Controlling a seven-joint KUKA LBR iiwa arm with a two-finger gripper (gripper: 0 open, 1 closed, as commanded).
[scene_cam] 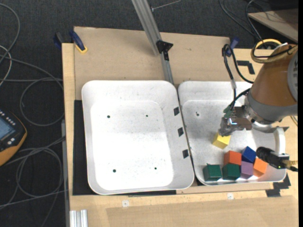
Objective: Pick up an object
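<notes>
At the near edge of the right bin (203, 98) a cluster of blocks lies against the front wall: two green blocks (221, 172) side by side at the left, an orange block (232, 157) just behind them, a purple block (247, 169) to their right, a blue block (249, 153) behind the purple one, and a second orange block (260, 165) at the right end. They sit touching or nearly touching one another.

A little farther in, apart from the cluster, a yellow block (221, 141) lies on the bin floor, turned at an angle. The gripper (228, 126) hangs directly above and just behind it, its tip meeting or almost meeting the block's top edge. The fingers are small and dark against the bin, and how far apart they stand cannot be told, nor whether the yellow block is between them.

The arm (274, 89) comes in from the right, its orange band over the bin's right side, with a cable running up from the wrist.

The left bin (94, 93) sits beside the right one, their rims touching along the middle. Beyond both, a metal rail (149, 22) slants across the bench (118, 46).
</notes>
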